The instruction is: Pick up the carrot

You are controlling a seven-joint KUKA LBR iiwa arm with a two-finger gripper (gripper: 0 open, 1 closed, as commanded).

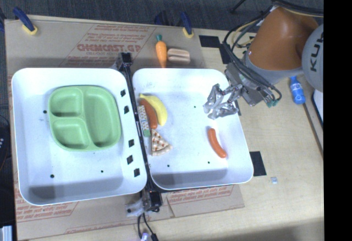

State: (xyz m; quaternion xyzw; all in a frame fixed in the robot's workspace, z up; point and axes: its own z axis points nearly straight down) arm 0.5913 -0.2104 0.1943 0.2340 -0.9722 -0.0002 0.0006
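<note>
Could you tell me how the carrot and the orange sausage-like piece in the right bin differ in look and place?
The carrot lies outside the bins on the cardboard behind the right bin; the sausage lies inside that bin, below the claw. The carrot has a green top and stands nearly upright in the view; the sausage is plain, rounded at both ends, and slants. Both are small, elongated and orange.

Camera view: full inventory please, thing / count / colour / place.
carrot: 1, orange with green top, on the bench behind the right bin
bread-like block: 1, tan and brown, beside the carrot
divided plate: 1, green, left bin
banana: 1, yellow, right bin, left side
sausage: 1, orange-red, right bin, right side
pizza slice: 1, tan, right bin, near the divider
bins: 2, white, side by side
clamps: blue, bench back edge
end effector: 1, grey, over the right bin
</note>
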